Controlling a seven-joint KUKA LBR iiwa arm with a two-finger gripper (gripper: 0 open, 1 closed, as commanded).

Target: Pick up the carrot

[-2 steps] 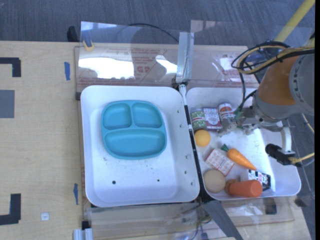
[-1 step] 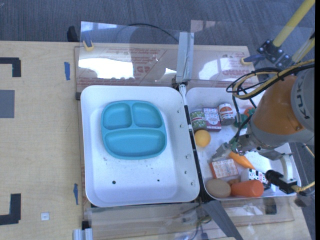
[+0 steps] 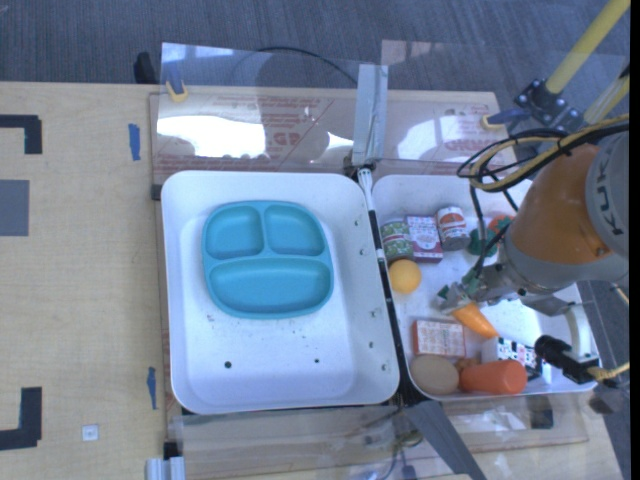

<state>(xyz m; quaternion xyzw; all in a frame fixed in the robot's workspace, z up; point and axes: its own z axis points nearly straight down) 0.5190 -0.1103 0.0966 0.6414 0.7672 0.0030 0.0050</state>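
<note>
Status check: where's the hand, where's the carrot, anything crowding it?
Hand low in right bin, at the carrot; grasp unconfirmed. Cracker box and red can crowd it.

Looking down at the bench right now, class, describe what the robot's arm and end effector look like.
The arm is grey, with a broad rounded orange band above the wrist and part of dark lettering on its grey shell. Black and yellow cables loop beside it. The end effector is a small dark metal assembly below the band.
</note>
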